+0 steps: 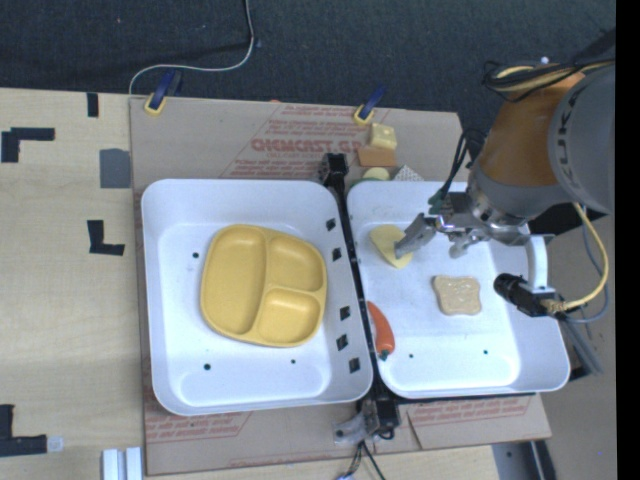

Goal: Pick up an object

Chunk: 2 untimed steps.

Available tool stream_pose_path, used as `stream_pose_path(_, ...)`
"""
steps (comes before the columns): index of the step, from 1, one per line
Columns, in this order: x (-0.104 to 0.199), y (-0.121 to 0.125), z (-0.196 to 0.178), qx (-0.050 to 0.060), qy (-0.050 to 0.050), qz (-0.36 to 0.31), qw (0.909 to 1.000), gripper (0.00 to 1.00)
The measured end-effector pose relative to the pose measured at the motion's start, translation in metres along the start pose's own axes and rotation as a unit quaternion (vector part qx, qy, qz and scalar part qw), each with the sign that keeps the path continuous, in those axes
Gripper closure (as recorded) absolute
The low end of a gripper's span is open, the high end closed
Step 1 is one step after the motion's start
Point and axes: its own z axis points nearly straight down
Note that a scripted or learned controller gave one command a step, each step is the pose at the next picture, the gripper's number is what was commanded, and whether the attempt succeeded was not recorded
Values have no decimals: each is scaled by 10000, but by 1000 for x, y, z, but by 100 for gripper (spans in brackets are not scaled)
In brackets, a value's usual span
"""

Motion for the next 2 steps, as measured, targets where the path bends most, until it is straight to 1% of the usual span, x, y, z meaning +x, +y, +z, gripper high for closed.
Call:
stream_pose_path(1,2,54,104,-20,-14,-12,10000,0)
stream_pose_path(2,2,52,90,-10,-7,-5,10000,100)
